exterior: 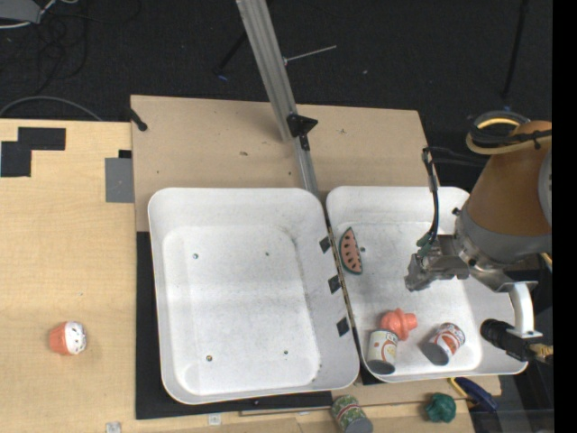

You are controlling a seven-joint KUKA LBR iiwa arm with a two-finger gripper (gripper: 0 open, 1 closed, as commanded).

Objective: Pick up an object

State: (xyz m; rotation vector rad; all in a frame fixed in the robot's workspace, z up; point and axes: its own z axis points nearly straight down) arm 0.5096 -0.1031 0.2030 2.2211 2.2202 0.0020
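The camera view showed the hand [424, 273] low over the right bin [397, 207], nothing visibly held; whether it was released or clenched I cannot tell. Near the bin's front edge lay an orange toy [398, 322] — small, rounded — touching a white can [382, 349] with a red-and-green label, and another tipped can [444, 343] beside them. A watermelon slice [350, 251] lay along the left wall, red with a green rind.
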